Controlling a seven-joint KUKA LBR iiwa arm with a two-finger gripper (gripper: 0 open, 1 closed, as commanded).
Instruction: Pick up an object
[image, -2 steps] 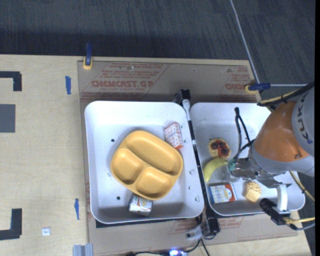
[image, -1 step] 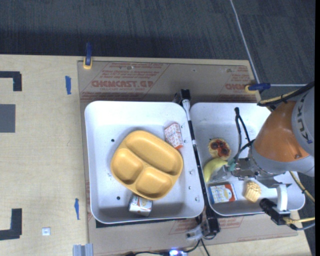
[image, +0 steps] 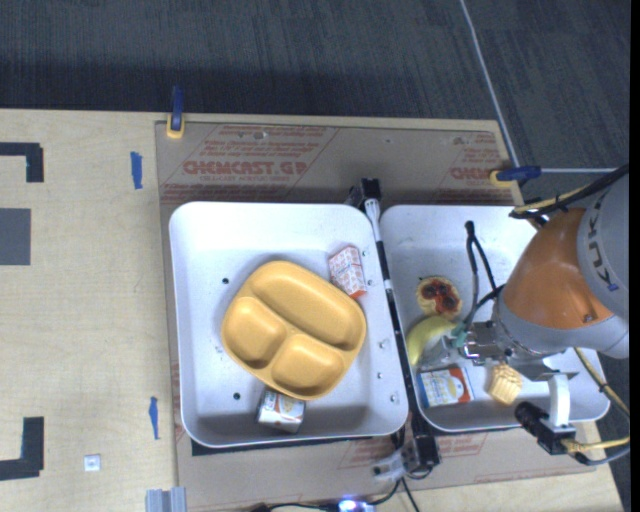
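In the right bin (image: 420, 225), a yellow banana-like object (image: 428, 336) lies by the left wall. A small round piece with a red centre (image: 440, 293) sits just behind it. A white and orange packet (image: 444, 386) and a tan block (image: 505, 383) lie near the front wall. My gripper (image: 468, 341) hangs low over the middle of this bin, right beside the yellow object and above the packet. The grey and orange wrist (image: 555, 290) covers the bin's right half.
The left bin (image: 195, 300) holds a large yellow divided tray (image: 292, 327), a small red and white carton (image: 346, 270) behind it and another carton (image: 281, 410) at the front. Black cables (image: 478, 265) loop over the right bin. A narrow ridge separates the bins.
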